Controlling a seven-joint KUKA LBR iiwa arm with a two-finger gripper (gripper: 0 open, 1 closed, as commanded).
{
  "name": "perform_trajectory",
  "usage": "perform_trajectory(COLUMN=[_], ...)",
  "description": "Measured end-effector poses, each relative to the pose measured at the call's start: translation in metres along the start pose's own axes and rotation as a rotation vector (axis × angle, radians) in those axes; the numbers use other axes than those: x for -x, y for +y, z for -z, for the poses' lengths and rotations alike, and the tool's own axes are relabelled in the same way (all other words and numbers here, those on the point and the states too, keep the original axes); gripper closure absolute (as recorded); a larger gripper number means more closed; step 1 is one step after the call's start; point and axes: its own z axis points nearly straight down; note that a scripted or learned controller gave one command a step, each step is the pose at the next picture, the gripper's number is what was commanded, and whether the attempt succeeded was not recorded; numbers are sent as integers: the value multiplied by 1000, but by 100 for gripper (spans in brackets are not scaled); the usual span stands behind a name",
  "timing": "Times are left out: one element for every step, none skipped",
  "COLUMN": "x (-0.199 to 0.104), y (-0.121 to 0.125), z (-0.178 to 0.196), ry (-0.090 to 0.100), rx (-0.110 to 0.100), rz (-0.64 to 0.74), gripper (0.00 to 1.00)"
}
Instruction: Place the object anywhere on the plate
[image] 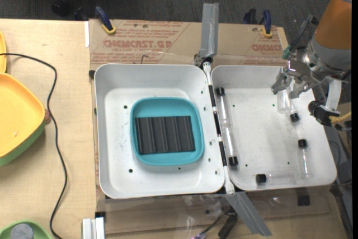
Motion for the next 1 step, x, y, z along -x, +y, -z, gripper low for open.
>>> perform_trajectory(x=[0], y=[0], z=[0], ry=[0], rx=[0], rz=[0], gripper=[0])
